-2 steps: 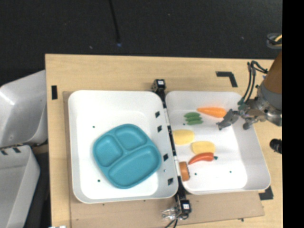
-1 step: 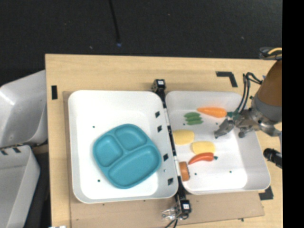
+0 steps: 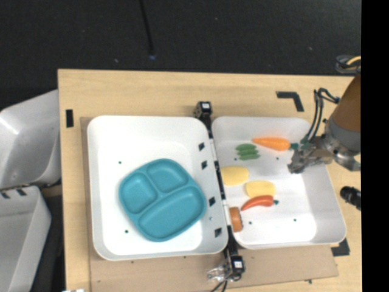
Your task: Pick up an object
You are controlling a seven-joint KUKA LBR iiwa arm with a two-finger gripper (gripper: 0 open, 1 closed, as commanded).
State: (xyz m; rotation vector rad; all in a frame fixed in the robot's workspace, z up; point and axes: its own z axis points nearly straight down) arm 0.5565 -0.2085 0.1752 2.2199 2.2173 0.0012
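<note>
The right bin (image 3: pixel 316 224) holds several toy foods. An orange carrot (image 3: pixel 271 143) lies near its far side, with a green pea pod (image 3: pixel 247 151) just left of it. Two pale yellow pieces (image 3: pixel 235 175) (image 3: pixel 260 188) sit near the middle. A red chili pepper (image 3: pixel 258 203) lies in front of them, and a small brown-orange piece (image 3: pixel 236 219) rests by the bin's left wall. My gripper (image 3: pixel 298 163) hangs low over the right bin's right half, right of the carrot's tip and apart from it. Nothing shows between its fingers.
The left bin (image 3: pixel 103 224) carries a blue divided plate (image 3: pixel 161 198). A black clip divider (image 3: pixel 213 181) runs between the two bins. The arm's orange band (image 3: pixel 347 108) comes in from the right edge above the right bin's far corner.
</note>
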